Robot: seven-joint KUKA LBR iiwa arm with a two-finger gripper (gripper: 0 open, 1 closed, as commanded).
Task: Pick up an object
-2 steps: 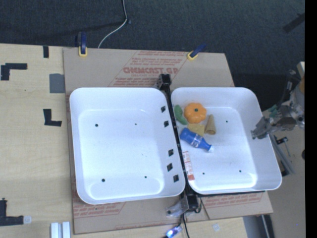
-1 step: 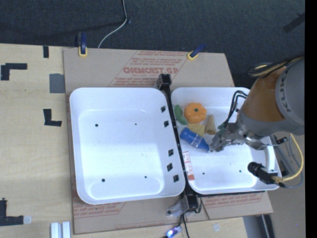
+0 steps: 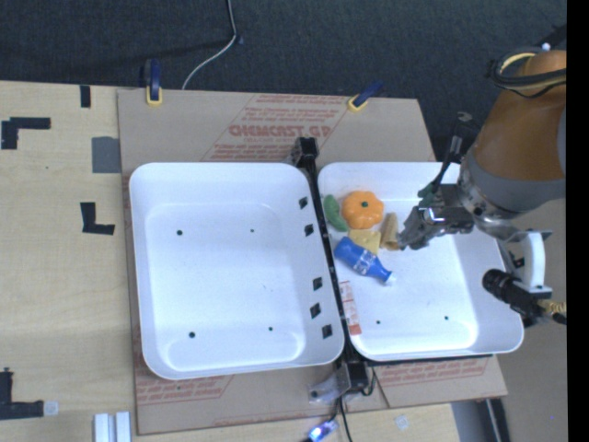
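Gripper [image 3: 406,238] low in the right bin [image 3: 460,334], open or closed impossible to tell, just beside a tan block [image 3: 389,229]. Probably light and stiff; best pinched across its narrow sides, though crowded by orange ball [image 3: 363,208] and blue bottle [image 3: 361,258].

Both bins, the left bin [image 3: 221,274] and the right bin [image 3: 433,311], are plain white with small black dots, sitting on tan cardboard [image 3: 267,127] printed in faded red lettering. In the right bin lie an orange pumpkin-like toy [image 3: 363,209] with a green stem, a blue bottle [image 3: 360,259] and a pale yellow block [image 3: 366,239]. The arm [image 3: 525,127] is orange above grey, ending in a black gripper [image 3: 409,238].
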